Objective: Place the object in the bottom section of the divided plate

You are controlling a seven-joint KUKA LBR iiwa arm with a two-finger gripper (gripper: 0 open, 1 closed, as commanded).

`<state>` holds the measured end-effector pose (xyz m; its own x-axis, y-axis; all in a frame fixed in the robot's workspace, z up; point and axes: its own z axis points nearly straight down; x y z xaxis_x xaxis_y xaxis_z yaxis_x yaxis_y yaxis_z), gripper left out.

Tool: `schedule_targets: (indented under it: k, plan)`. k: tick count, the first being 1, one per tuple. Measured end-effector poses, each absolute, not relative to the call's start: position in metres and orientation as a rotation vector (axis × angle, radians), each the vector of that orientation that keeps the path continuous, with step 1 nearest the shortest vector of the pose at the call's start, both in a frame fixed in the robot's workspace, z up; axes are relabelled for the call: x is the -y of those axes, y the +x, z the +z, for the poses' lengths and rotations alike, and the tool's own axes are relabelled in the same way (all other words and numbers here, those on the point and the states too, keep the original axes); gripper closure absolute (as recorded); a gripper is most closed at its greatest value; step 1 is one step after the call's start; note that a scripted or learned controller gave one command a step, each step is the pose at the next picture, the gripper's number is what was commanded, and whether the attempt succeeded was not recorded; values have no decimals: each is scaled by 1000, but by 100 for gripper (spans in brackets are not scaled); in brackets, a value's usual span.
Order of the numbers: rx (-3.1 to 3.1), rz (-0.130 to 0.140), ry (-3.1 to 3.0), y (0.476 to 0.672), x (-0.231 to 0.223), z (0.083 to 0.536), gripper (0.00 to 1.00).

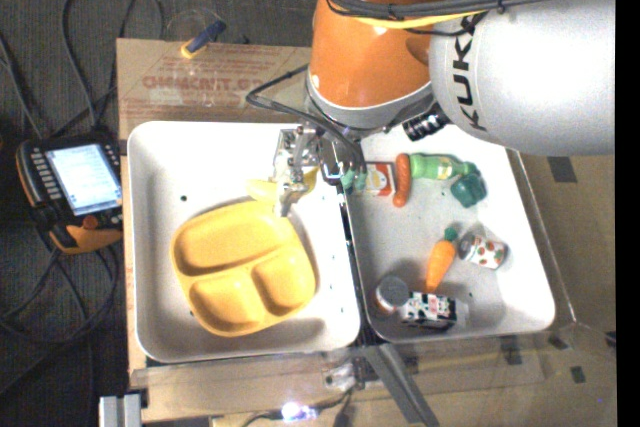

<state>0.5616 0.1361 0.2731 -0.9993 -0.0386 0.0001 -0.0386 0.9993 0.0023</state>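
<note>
camera view shows my pincer (291, 177) over the left white bin (150, 245), just above the top rim of the yellow divided plastic plate (245, 275). a small pale yellow thing (268, 187) sits right by my pincer tips, but i cannot tell if i am holding it or how wide i am. the plate lies flat in the left bin. in the right white bin (520, 255) lie an orange toy carrot (440, 262), a green bottle (434, 167) and a small round can (391, 294).
</note>
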Motion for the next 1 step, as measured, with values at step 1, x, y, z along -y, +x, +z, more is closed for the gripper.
schedule_targets:
  k: [1]
  plan:
    - [3142, -1, -62, 602, -94, 285, 100]
